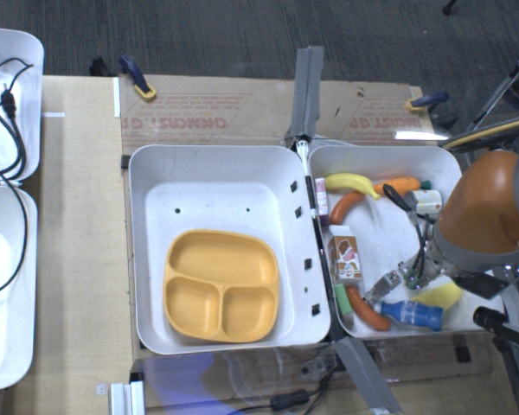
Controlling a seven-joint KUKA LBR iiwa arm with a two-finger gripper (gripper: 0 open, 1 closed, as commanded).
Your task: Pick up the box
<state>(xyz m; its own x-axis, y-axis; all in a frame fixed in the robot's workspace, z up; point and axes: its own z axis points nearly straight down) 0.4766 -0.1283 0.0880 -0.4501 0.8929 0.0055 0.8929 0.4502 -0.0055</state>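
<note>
Gripper [387, 285] low in right bin [376, 161], near its front edge; can't tell jaw state. Box [345, 258] lies just beside it, along bin's left wall. Arm [489, 204] reaches in over bin's right edge, wrist angled down-left.

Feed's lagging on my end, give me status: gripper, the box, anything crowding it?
Gripper low in the right bin, nothing between its fingers. Box flat by the bin's left wall, ungrasped. Sausage and blue bottle close by.
</note>
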